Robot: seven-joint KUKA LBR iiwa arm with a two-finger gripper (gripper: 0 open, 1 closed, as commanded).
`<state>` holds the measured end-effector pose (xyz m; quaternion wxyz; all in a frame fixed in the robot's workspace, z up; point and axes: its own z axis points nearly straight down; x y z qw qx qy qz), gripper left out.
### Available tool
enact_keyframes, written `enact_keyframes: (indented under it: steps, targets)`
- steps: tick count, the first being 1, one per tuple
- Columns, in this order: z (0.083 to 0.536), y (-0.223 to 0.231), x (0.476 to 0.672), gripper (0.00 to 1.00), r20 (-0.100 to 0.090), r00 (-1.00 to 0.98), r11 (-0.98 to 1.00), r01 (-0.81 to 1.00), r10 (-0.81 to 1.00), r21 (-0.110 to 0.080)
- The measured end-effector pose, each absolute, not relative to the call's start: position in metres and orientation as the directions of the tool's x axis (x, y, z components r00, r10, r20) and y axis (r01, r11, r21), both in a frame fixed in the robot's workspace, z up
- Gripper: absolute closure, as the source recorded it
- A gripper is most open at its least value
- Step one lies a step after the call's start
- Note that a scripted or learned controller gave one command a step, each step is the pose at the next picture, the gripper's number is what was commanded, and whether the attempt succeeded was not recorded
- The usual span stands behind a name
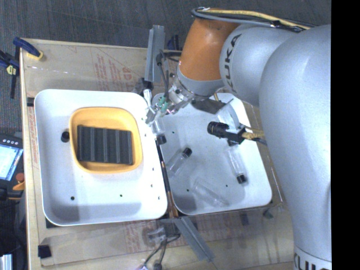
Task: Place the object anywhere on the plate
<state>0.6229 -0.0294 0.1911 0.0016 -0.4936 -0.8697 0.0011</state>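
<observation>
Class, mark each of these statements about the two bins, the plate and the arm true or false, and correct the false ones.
1. The yellow plate lies in the left bin. True.
2. A clear tube with a black cap already rests on the plate. False: the tubes lie in the right bin.
3. The gripper is near the wall between the two bins. True.
4. The arm reaches in from the view's left. False: it comes from the right.
5. The plate holds a dark ridged insert. True.
</observation>
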Motion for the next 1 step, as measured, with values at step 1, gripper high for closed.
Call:
enact_keyframes:
  steps: [1]
  targets:
    - [0.1911,0.0079,0.5975,1.0,0.003,-0.679,0.679,0.734,0.734,-0.004]
